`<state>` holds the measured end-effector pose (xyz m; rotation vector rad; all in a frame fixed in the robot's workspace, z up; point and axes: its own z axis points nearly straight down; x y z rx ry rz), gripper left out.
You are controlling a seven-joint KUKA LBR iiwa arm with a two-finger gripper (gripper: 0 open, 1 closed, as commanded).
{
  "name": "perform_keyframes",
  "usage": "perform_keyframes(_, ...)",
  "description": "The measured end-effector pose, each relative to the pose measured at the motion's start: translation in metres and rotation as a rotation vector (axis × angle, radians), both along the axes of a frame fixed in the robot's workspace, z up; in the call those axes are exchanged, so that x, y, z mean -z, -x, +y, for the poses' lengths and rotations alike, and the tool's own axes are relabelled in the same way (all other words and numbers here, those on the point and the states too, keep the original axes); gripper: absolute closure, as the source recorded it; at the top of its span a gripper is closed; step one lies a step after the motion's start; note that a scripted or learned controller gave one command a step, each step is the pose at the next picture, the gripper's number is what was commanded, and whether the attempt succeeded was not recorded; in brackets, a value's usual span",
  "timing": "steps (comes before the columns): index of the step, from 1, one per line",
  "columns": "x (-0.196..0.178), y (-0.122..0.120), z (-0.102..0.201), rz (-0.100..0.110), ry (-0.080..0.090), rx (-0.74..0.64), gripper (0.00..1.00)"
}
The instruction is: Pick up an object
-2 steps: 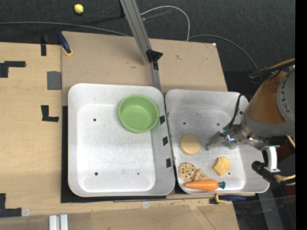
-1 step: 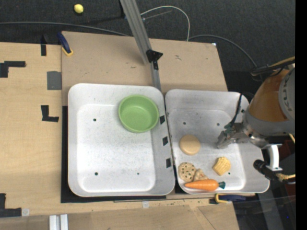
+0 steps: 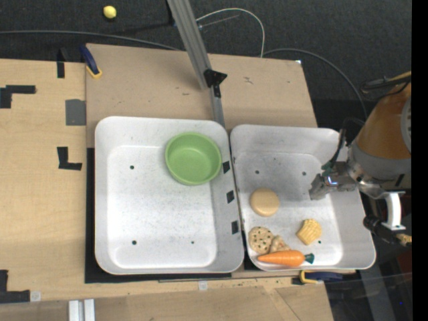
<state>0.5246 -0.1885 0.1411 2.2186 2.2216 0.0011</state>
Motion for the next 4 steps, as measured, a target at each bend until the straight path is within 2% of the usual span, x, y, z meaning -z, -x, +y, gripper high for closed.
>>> perform_keyframes(2, -0.121, -0.011, 0.004, -0.003, 0.001, -0.002, 1.00)
perform_keyframes(4, -0.093, -0.044, 0.108, 0.005, -0.002, -0.005, 1.00)
